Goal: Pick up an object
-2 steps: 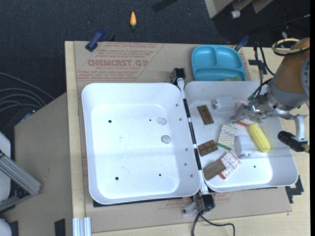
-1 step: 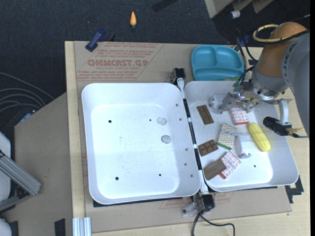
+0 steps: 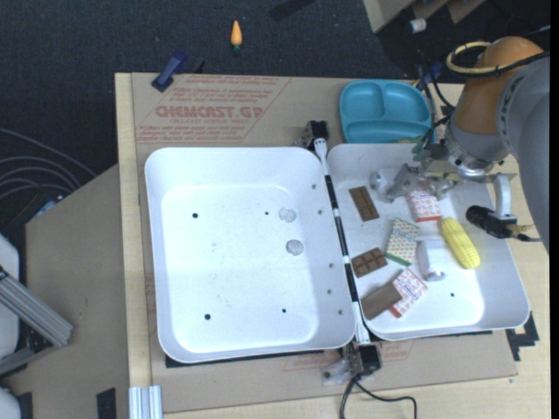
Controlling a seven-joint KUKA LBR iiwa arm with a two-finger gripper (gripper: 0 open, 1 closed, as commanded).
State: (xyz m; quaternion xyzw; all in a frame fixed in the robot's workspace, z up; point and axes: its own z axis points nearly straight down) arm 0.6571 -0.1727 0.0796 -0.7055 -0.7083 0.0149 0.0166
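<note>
The right bin (image 3: 498, 295) holds several small items. Among them are a yellow corn cob (image 3: 459, 241), a red-and-white packet (image 3: 424, 206), a green checked packet (image 3: 403, 239) and a brown chocolate bar (image 3: 364, 202). Nearer the front lie a second brown bar (image 3: 368, 261), a third brown bar (image 3: 379, 300), another red-and-white packet (image 3: 409, 288) and a small grey piece (image 3: 425, 260). My gripper (image 3: 412, 180) hangs low over the bin's back part, just above the first red-and-white packet. Nothing is visibly held in it.
The left bin (image 3: 175, 173) has two small round discs (image 3: 287, 215) on its floor. A teal divided tray (image 3: 385, 110) sits behind the right bin, close to the arm (image 3: 489, 103). A black part (image 3: 489, 221) juts in near the corn.
</note>
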